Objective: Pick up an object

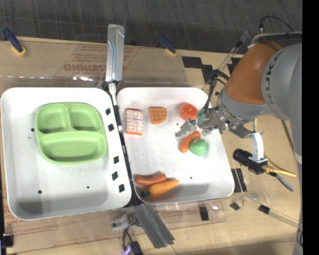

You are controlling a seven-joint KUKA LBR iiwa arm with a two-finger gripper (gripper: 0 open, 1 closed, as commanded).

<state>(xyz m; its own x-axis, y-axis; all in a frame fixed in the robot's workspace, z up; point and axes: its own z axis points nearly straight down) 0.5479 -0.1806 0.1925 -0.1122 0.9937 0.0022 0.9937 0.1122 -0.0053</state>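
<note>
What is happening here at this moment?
A grey robot arm reaches in from the right, and its gripper is low in the right bin, close to an orange and green toy vegetable and a red toy. Nothing looks lifted yet. The left bin contains a green divided plate.

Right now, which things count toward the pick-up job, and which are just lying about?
Job:
- gripper, low in the right white bin
- orange-and-green toy carrot, just below it
- round red toy tomato

Lying about:
- green divided plate, left bin
- red-and-white packet
- brown toy waffle
- two orange sausage-shaped toys
</note>
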